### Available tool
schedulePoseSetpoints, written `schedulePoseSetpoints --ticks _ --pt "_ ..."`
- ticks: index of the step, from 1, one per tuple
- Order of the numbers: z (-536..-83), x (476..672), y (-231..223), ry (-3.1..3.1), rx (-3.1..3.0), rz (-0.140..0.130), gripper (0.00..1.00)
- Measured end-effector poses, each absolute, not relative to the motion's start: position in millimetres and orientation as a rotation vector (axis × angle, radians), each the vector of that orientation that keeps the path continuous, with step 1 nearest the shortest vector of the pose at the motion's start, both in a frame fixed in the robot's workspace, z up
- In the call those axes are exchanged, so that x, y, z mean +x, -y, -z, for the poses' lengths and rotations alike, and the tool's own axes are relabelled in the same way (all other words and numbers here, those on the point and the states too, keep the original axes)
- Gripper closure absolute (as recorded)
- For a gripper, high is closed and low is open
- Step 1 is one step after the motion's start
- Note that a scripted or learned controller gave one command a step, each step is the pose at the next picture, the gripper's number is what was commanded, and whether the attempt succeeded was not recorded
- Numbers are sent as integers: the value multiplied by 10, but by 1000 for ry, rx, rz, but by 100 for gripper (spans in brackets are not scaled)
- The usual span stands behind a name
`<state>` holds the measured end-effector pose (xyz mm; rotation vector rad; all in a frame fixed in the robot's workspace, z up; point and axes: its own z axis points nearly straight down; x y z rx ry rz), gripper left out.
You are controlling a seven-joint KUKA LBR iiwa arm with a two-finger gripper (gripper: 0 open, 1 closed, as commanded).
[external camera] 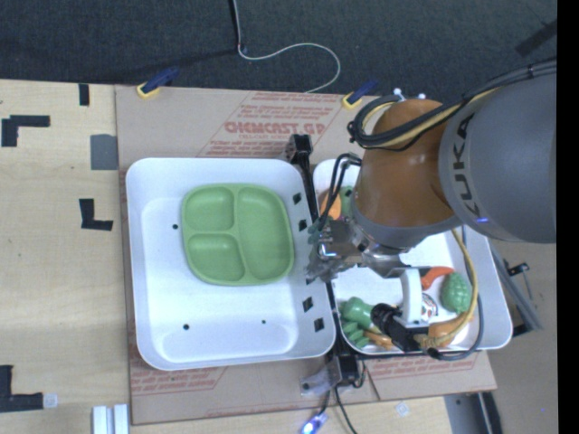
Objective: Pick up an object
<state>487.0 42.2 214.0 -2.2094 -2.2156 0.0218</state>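
Observation:
My gripper hangs low over the left edge of the right bin, close to the wall between the two bins. The arm's orange band and grey wrist cover most of that bin. Below the gripper lie green toy pieces, and a green leafy toy with an orange end lies at the right. An orange thing peeks out just above the gripper. I see nothing between the fingers from this angle. The left bin holds a green divided plate.
Both bins sit on a cardboard sheet on the wooden bench. A white cable loops across the dark floor at the back. Black clips stand along the divider between the bins.

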Motion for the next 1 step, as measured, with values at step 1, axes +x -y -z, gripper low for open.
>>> schedulePoseSetpoints --ticks 1 --pt "-3567 5055 -1109 2237 -2214 20 100"
